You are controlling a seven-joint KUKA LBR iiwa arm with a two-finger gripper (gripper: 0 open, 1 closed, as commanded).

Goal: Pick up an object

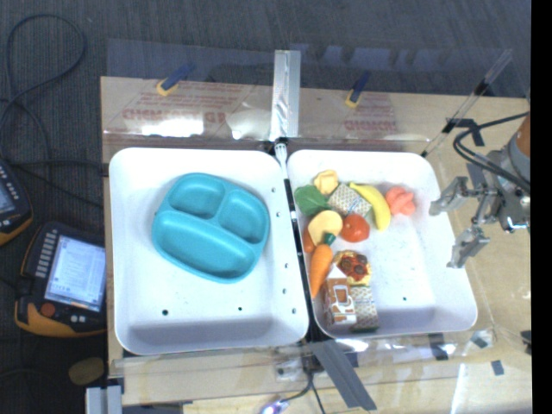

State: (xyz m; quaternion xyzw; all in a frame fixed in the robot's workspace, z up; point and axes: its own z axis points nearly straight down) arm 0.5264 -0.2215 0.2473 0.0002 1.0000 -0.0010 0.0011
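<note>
Objects for picking are found heaped in the right-hand bin (405, 300), along its left wall; none is held.

The bench (121, 102) is seen to carry two shallow white bins side by side. The left-hand bin (138, 317) holds a blue divided plate (211, 225), set at a tilt to the bin's edges, with three compartments showing.

The right-hand bin's contents are noted from larger to smaller. A carrot (318, 267) is laid lengthwise against the left wall, tip toward the near edge. A banana (372, 202) is placed slantwise near the far wall. A box-like item (342, 304) in brown and white is set at the near left corner, with a patterned packet (365, 304) just beside it. A green piece (309, 200) is wedged against the left wall, touching a yellow rounded piece (325, 225). A red tomato-like piece (354, 228) is lodged between the yellow piece and the banana. A pink-orange item (400, 200) is set apart to the right of the banana. A small pale yellow item (325, 180) is seen at the far end of the heap.

The gripper (470, 222) is observed over the right rim of that bin, well apart from the heap. Its fingers are recorded as spread, with nothing between them.
</note>
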